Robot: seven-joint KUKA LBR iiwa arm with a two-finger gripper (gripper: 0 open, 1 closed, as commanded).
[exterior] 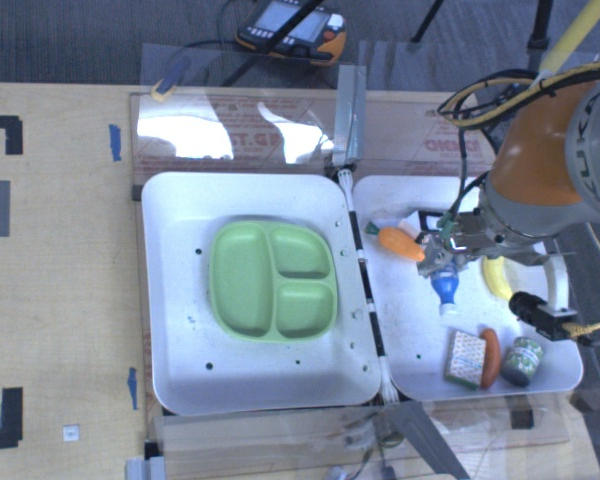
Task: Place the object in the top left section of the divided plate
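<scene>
The green divided plate [273, 280] sits in the middle of the left bin [170, 228]. It has one long part on the left and two small parts on the right. The arm [545, 158] reaches into the right bin [410, 338] from the right. Its gripper [442, 260] hangs over the far part of that bin, next to an orange carrot [401, 244]. A blue thing [446, 290] sits just under the gripper. I cannot tell how far the jaws are open, or if they hold anything. A yellow banana [496, 278] lies to the right. A small box [467, 358], a red sausage [491, 357] and a dark can [523, 360] lie at the near edge.
</scene>
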